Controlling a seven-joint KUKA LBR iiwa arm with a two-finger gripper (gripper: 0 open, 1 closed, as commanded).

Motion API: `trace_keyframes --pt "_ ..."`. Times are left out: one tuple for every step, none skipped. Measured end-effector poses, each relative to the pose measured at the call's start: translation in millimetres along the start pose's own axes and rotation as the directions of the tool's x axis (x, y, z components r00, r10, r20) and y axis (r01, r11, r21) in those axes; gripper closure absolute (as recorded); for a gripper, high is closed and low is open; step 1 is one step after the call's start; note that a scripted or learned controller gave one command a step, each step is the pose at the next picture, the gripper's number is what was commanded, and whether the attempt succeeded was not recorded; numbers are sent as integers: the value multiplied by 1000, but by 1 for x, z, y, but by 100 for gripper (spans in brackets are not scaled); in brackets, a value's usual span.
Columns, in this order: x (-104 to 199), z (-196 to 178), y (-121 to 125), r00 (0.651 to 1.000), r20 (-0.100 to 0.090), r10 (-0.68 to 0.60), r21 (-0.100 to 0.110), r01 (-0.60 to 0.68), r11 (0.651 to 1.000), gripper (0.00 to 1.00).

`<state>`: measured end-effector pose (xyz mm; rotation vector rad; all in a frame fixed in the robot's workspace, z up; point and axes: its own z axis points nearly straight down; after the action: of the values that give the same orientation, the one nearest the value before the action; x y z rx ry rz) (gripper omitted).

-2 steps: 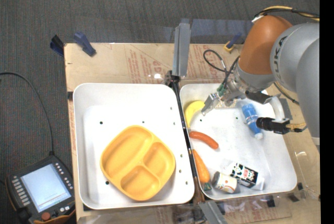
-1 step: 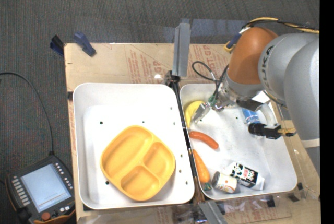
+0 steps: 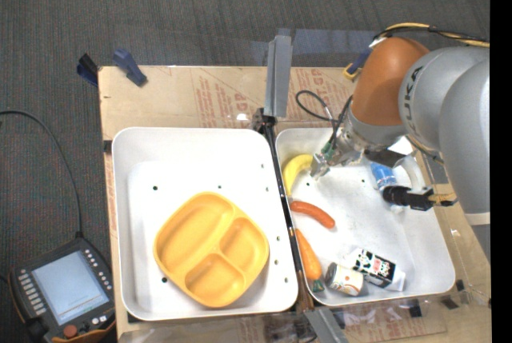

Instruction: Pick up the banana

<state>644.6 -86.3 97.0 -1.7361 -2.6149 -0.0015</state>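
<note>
- Camera view from above: I see two white bins on my tabletop (image 3: 200,97), and my arm reaching in from the right.
- My pincer (image 3: 322,165) hangs over the right bin (image 3: 444,253), just beside the banana (image 3: 294,171), which lies against the bin's upper left wall.
- I cannot tell whether it is open or closed, and no fruit shows in it.
- Nearby lie a sausage (image 3: 313,213) and a carrot (image 3: 308,253); I judge the wall will crowd my grasp.
- A yellow divided plate (image 3: 210,248) sits in the left bin (image 3: 136,157).

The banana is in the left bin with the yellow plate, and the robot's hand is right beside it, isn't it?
Not quite. The banana lies in the right bin, not the left one, where the yellow plate sits alone. The gripper is indeed right beside it, as the camera view shows.
</note>
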Motion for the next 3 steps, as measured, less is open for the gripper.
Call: trace_keyframes --pt "0 0 0 1000 0 0 0 0 1000 0" --pt "35 -90 14 971 2 241 -1 -241 971 0" --pt "26 -89 10 866 2 499 1 -499 866 0"
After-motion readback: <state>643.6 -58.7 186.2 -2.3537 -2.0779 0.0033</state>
